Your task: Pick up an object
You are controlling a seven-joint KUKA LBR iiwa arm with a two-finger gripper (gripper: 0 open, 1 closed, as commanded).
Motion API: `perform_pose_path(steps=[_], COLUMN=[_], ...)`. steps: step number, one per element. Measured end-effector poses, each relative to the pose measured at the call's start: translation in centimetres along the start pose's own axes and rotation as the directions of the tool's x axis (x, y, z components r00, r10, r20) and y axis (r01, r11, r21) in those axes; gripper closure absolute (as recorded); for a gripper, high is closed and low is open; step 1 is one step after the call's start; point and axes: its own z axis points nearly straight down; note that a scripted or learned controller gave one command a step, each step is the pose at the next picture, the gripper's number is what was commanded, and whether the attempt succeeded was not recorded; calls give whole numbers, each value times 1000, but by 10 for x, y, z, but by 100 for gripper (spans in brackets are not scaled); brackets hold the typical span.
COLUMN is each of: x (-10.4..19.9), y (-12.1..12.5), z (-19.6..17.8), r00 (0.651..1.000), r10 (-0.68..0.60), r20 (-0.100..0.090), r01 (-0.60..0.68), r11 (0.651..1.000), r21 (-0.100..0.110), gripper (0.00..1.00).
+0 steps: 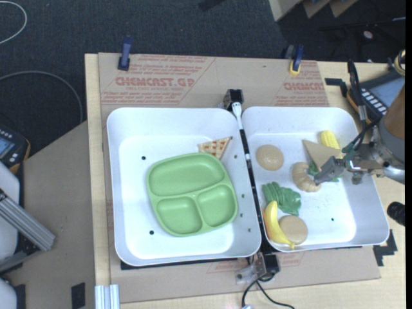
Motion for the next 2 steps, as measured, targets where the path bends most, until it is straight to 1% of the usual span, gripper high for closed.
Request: perform_pose_path(steps=[1, 2], x=[21, 37], y=[-4, 5], z=[156, 150], r00=[1000, 1000], r10=[0, -1], r20=[-4, 2], r01=[0, 1], r11=[1000, 1000], r21=[6, -3], gripper=[0, 0])
